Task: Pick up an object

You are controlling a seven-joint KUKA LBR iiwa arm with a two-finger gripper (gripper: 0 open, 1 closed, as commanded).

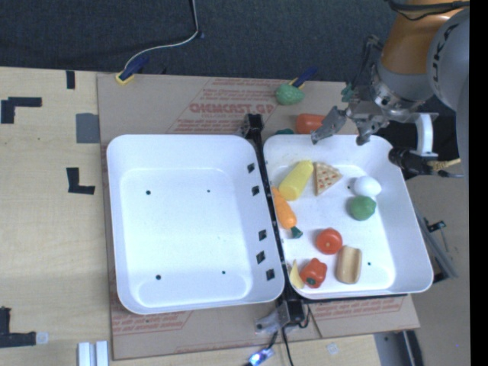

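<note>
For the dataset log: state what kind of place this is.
Likely a robotics lab's grasping test bench: a robot arm above two white bins, toy food such as a plastic tomato, and a cardboard sheet underneath.

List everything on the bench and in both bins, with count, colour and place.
Shallow plastic bins: 2, white, side by side on cardboard.
Toy corn cob: 1, yellow, right bin, far left.
Pizza wedge: 1, tan, beside the corn.
Toy carrot: 1, orange, right bin's left wall.
Egg: 1, white, right bin.
Round toy: 1, green, below the egg.
Tomato: 1, red, right bin centre.
Bread roll: 1, tan, near edge.
Pepper: 1, red, near edge.
Leafy toy: 1, green, behind the bins.
Gripper: 1, grey, open above right bin's far edge.
</note>
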